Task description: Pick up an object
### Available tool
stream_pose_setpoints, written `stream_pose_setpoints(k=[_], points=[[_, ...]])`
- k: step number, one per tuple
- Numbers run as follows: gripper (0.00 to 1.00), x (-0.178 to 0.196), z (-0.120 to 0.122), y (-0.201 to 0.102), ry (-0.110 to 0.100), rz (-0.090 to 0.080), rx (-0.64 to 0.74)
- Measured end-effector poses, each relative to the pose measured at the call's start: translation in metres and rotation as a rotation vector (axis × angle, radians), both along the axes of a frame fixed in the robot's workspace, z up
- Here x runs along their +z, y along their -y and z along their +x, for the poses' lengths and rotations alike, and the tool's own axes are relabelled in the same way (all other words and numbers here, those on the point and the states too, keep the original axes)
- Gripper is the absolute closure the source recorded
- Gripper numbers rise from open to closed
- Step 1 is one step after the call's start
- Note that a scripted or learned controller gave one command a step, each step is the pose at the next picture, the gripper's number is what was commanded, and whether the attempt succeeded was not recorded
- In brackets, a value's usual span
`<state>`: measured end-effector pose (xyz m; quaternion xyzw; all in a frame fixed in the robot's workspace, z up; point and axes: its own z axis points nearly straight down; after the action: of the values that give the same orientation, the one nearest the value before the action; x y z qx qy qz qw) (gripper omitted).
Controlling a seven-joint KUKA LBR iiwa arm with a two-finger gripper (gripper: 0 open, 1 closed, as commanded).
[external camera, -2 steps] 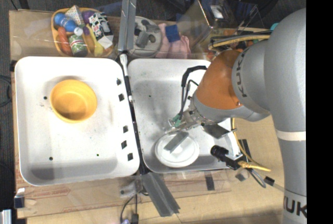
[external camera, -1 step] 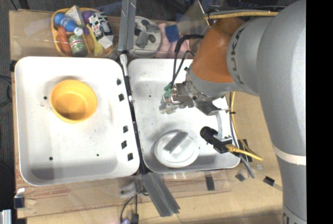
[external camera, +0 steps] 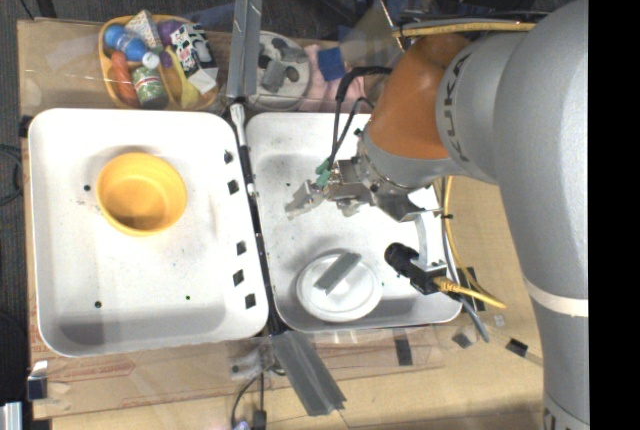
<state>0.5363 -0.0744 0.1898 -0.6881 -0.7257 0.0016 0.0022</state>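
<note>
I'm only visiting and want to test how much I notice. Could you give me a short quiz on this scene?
1. True or false: the yellow bowl lies in the view's left bin.
2. The gripper hangs over: A) the left bin B) the right bin C) neither bin.
3. Fill in: the round lid in the right bin is coloured ___.
Key: 1 true; 2 B; 3 white.

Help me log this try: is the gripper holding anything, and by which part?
Nothing, as far as shows: the gripper hangs over bare floor of the right bin, apart from the disc.
</note>
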Motion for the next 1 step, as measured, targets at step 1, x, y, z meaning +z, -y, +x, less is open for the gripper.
stream_pose_setpoints(k=[1], points=[[0.00, -0.0892, -0.0547, 0.0820, 0.016, -0.003, 0.228]])
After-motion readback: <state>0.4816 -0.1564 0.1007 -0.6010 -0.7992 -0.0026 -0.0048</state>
